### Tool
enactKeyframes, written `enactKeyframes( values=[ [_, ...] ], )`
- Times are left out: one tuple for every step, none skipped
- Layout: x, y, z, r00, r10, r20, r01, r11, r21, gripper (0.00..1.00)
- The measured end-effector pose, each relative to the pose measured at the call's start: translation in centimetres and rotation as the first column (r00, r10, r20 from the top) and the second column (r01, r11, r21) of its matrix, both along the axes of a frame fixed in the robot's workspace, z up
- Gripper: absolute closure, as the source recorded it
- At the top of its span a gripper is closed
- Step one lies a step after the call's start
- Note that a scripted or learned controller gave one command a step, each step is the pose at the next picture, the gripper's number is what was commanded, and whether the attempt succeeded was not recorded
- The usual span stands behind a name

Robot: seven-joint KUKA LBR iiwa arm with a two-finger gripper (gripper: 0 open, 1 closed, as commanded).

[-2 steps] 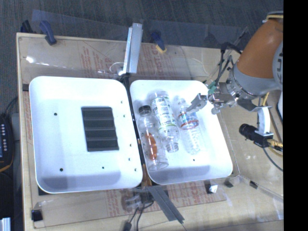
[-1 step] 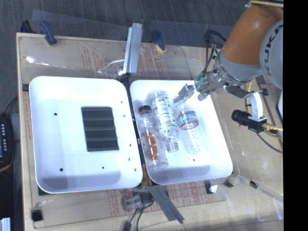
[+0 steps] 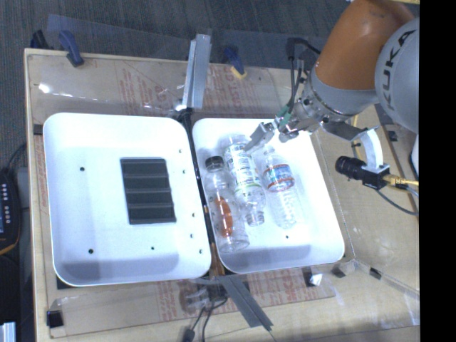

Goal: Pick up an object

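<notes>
The gripper [image 3: 258, 135] is seen lowered over the far edge of the right-hand bin [image 3: 324, 212], its tip just beside the cap end of the middle bottle [image 3: 244, 171]; whether it is open or closed cannot be told. Three clear plastic bottles, smooth, rounded and paper-labelled, are packed side by side against that bin's left wall. A slip is judged likely, the slick cylinders being prone to roll when nudged.
</notes>
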State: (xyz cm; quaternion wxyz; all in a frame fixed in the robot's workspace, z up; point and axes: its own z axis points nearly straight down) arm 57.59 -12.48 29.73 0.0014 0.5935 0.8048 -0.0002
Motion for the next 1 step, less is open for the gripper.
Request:
enactKeyframes(
  values=[
    [1.87, -6.51, -14.57, 1.0, 0.029, -0.008, -0.029, 1.0, 0.003, 0.0]
  ],
)
